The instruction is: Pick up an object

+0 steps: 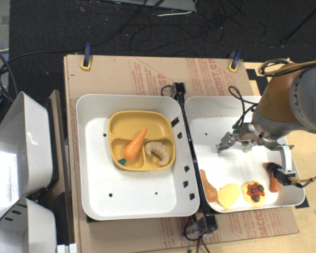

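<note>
- Along the right bin's [210,107] near edge lie a yellow disc [228,194], a tart-like toy [253,191] and an orange piece [208,185].
- Tool [225,143] hovers farther back, jaws apart, empty.
- Left bin's yellow plate [121,123] holds a carrot [135,144].

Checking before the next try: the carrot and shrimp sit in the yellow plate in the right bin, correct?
Not quite. The camera view shows the yellow plate, with the carrot and shrimp in it, in the left bin, not the right one.
</note>
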### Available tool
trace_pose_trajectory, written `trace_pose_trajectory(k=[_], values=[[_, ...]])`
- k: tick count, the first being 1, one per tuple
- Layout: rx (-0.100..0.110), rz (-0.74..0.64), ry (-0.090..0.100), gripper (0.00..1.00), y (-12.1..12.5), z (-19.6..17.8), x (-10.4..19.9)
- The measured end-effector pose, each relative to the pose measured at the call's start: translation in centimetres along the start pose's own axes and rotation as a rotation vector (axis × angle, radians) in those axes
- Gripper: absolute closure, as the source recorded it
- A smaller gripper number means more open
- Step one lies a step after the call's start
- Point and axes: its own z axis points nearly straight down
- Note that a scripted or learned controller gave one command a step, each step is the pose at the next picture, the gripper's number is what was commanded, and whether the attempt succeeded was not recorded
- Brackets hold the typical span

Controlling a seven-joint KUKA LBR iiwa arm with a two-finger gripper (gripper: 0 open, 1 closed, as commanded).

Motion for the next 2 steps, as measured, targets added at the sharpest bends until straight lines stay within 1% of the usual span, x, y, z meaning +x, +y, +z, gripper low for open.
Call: trace_pose_trajectory(k=[1, 2], values=[[-0.004, 0.001, -0.001, 1.0, 0.1, -1.3, 0.0], [-0.009, -0.002, -0.002, 1.0, -0.1, -7.6, -0.1]])
